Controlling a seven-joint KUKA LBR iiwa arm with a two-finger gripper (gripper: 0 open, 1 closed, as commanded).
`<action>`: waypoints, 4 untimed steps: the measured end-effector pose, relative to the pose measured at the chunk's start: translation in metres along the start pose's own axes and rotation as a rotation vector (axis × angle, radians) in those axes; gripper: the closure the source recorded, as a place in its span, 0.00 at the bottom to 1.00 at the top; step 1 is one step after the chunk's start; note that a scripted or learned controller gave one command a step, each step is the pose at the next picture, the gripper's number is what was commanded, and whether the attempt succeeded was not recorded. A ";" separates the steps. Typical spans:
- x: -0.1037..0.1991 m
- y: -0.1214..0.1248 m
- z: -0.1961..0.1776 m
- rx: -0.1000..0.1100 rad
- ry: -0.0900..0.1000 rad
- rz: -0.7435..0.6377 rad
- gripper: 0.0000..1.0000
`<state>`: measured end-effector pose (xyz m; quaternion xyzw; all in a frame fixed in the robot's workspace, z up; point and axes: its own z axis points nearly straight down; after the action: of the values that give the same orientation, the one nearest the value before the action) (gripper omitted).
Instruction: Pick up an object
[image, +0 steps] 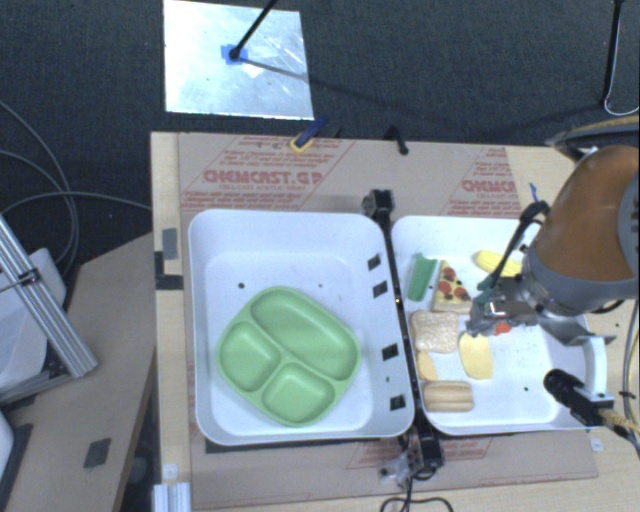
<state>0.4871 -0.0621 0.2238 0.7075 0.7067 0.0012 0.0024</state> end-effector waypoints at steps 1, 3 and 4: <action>-0.050 -0.001 0.013 0.004 -0.001 0.003 1.00; -0.044 -0.003 0.141 0.013 0.004 -0.002 0.00; -0.044 0.000 0.125 0.002 0.002 -0.003 1.00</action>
<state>0.4873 -0.1062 0.0990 0.7064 0.7078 0.0012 0.0009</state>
